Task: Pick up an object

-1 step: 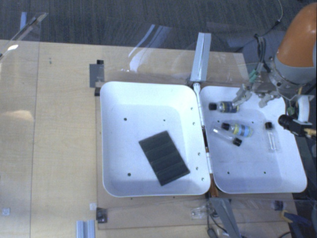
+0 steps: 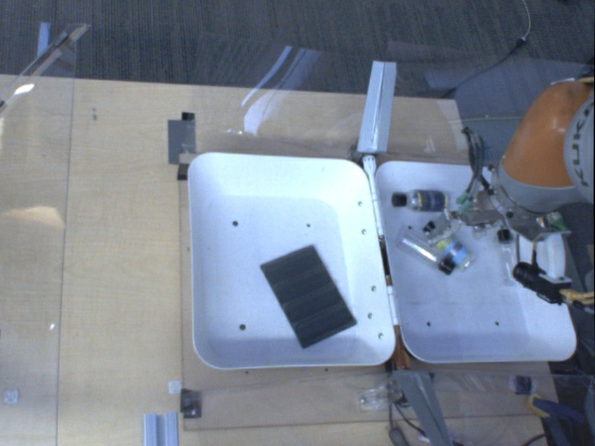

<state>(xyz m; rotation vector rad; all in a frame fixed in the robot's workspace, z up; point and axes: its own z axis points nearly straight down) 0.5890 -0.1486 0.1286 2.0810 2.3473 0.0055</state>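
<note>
Claw [image 2: 465,214] low over the right bin [image 2: 483,342], at its far middle, under the grey wrist and orange band of the arm [image 2: 548,147]; whether spread or pressed together cannot be told. Just beside and near-left of the claw, a small cluster of clutter: a clear tube-like piece [image 2: 420,248] lying slantwise and a small dark item with a bluish part [image 2: 453,258], touching or nearly touching each other. Further left along the far wall, a small bottle [image 2: 423,199] lying on its side with a dark cap; label too small to read. Nothing visibly pinched.

Left bin [image 2: 279,179] holding 1 dark ribbed rectangular pad [image 2: 308,295], flat, turned at a slant, near the near-right part of the floor, well apart from the claw.

2 bins side by side, rims touching, on a pale wooden surface [image 2: 93,249]. No legible writing anywhere.
</note>
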